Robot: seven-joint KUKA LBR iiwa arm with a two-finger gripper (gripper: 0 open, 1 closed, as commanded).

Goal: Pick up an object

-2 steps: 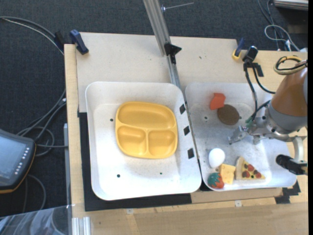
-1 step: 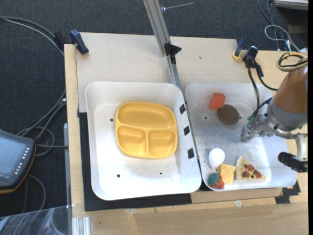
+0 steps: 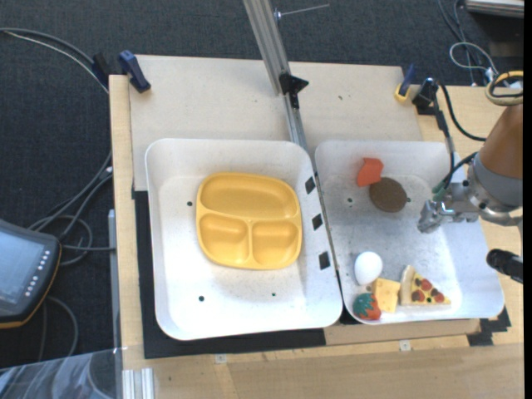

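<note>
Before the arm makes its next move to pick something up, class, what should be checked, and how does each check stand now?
1. Objects in reach: ok. Brown disc, orange block, egg, cheese and pizza slice lie in the right bin.
2. Gripper over that bin: ok, right of the disc.
3. Gripper state: cannot tell.
4. Nearest target free-standing: ok, the disc has bare floor around it.
5. Front cluster separated: not ok, egg, cheese and pizza slice crowd together.

You see 2 white bins (image 3: 166, 223) of matt, speckled plastic, a smooth glossy yellow plastic tray (image 3: 248, 220), a pale wooden bench (image 3: 208, 98), and a brushed metal rail (image 3: 264, 23).
</note>
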